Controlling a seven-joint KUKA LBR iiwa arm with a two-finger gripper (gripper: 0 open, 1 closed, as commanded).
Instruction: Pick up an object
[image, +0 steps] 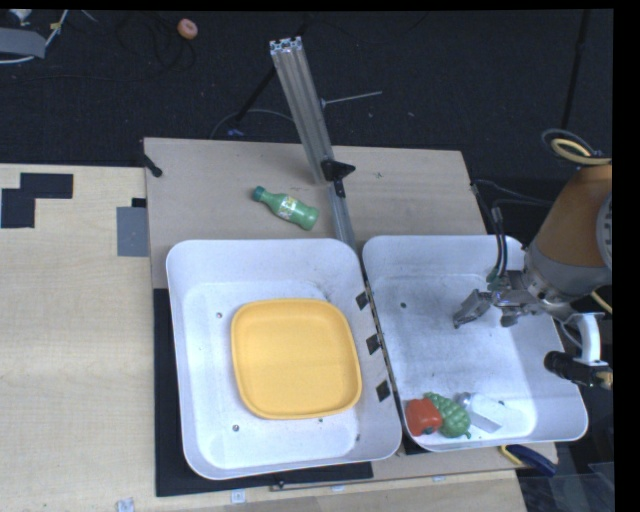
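Yellow plate (296, 357) is sitting flat in the middle of the left bin (190, 300). Probably light stiff plastic, smooth and slippery, with a low rim lying close to the floor, so a hard grab for two fingers; the rim edge looks like the only purchase.

Green bottle (286, 207) is lying on its side on the desk (420, 185) behind the left bin, outside both bins. Light, rigid, and likely to roll if nudged.

Red and green toys (438, 415) are huddling in the near corner of the right bin (560, 425), touching each other, with a small pale piece (487, 416) just beside. They look light and lumpy; I'd take the red one across its width, though the bin walls are crowding that corner on two sides.

Gripper (487, 305) is hanging over the right bin's middle. The jaws are looking spread, nothing between them. The floor under it is bare, so there's plenty of room to travel toward the toys.
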